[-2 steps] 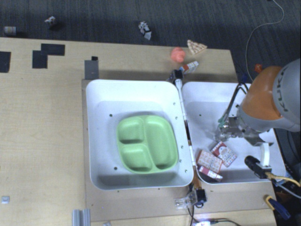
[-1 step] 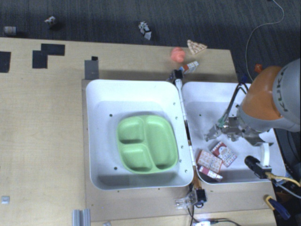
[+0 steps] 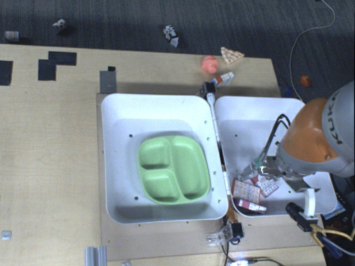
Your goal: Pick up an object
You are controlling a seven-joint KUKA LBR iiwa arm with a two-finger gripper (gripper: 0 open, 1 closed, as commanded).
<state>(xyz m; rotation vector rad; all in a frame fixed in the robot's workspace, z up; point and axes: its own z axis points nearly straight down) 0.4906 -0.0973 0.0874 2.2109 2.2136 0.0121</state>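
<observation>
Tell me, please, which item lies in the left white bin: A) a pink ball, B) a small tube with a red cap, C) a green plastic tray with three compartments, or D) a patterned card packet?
C: the green plastic three-compartment tray lies on the floor of the left white bin, while the pink ball rests on the wooden bench beyond both bins.
</observation>
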